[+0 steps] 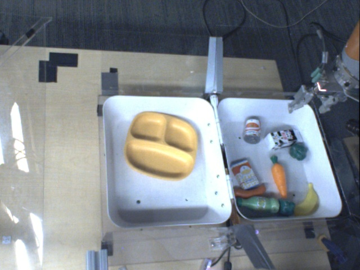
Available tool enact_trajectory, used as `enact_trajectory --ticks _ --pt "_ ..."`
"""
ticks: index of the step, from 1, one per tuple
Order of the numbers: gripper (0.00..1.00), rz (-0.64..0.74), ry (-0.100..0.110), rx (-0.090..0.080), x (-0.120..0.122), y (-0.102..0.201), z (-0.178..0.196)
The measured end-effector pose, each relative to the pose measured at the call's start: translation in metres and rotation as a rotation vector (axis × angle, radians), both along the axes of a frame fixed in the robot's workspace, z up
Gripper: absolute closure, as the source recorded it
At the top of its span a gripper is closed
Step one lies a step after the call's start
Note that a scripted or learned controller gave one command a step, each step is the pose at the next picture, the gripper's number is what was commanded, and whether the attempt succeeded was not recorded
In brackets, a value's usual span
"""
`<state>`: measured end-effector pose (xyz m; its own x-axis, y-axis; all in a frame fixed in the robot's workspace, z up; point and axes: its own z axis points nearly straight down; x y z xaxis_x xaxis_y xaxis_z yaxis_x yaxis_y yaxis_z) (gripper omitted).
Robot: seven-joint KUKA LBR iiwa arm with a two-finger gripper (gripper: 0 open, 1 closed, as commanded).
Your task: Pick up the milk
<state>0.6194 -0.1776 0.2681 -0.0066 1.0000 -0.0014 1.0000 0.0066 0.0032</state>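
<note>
Camera view: claw over right bin's far corner, grip unclear; milk apart

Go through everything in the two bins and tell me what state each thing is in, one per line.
Milk: lying on its side in the right bin, not gripped.
Can: upright.
Carrot: lying flat.
Banana: lying in the bin's near corner.
Green bottle: on its side along the near wall.
Red box: lying flat.
Yellow tray: resting in the left bin.
Pincer: above the right bin's far corner.
</note>
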Motion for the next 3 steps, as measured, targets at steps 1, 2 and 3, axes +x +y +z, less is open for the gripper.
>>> enact_trajectory --ticks 1,2,3 --pt "0.00 -0.009 0.001 0.001 -0.027 0.007 -0.132" --pt "0.00 0.018 -0.028 -0.009 -0.015 -0.001 -0.153" --pt "0.00 0.066 -0.036 -0.016 -0.002 -0.006 -0.161"
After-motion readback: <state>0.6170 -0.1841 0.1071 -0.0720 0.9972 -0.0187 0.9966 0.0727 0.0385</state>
